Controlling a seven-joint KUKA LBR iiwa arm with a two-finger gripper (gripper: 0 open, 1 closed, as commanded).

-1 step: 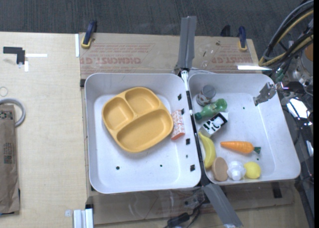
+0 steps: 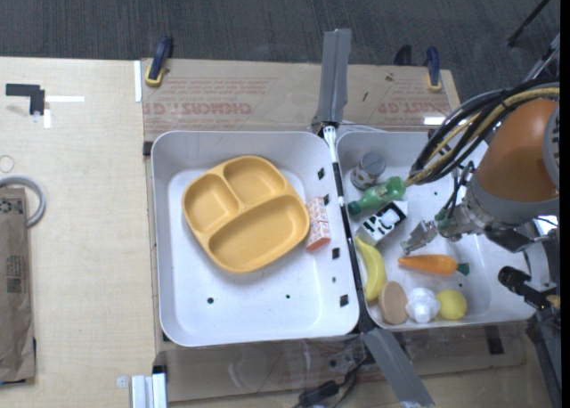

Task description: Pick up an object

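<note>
1. Yellow plastic is seen in the left bin (image 2: 169,246): a divided plate (image 2: 247,213) is lying there, and a small orange packet (image 2: 318,223) is resting just beside its right edge.
2. In the right bin (image 2: 485,313), a banana (image 2: 371,265), a green bottle (image 2: 376,194), a black-and-white block (image 2: 385,220), a carrot (image 2: 429,264) and a lemon (image 2: 451,305) are being kept.
3. The gripper (image 2: 419,237) is being held just above the carrot, its fingers spread apart, with nothing grasped between them.

We find the right bin (image 2: 499,308) crowded: banana (image 2: 371,265), carrot (image 2: 429,265) and lemon (image 2: 452,305) block its 6 o'clock side. The left bin (image 2: 178,308) has bare floor at 6 o'clock below the yellow plate (image 2: 246,212).
</note>
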